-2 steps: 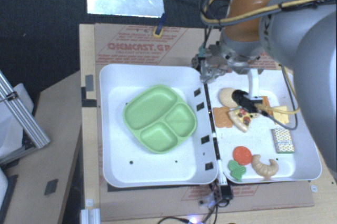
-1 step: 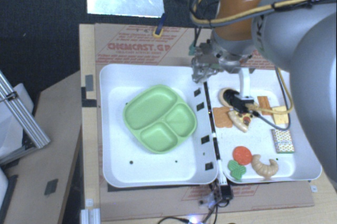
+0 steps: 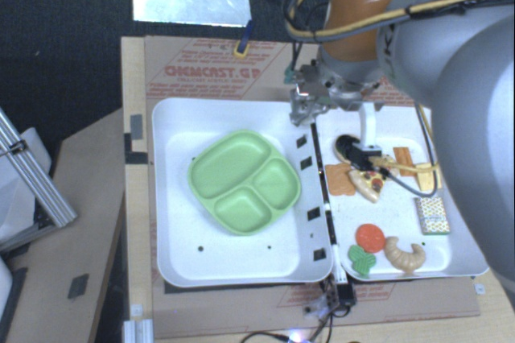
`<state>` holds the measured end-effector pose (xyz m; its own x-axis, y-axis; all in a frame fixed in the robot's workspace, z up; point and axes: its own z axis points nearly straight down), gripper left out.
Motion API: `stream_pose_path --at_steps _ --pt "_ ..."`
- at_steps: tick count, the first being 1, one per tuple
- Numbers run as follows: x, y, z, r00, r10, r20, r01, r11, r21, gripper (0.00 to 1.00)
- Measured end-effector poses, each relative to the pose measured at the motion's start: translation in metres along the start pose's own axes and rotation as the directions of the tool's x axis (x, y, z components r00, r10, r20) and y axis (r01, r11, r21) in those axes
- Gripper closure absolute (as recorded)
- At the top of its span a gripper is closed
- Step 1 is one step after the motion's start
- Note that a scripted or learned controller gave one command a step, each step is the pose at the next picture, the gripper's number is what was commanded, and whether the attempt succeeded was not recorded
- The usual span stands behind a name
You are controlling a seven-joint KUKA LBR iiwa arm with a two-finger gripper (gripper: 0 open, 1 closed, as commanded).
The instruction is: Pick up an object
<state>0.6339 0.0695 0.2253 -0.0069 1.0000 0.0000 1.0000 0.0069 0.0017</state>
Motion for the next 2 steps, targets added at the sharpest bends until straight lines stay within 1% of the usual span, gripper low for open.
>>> stream_pose_path --at_steps 1,2 --pt "-0.015 -0.015 0.002 1.0 0.007 0.001 -0.007 1.0 0.002 1.0" --pt "-0.007 -0.005 -0.009 1.0 0.002 -0.001 -0.002 1.0 -0.001 1.0"
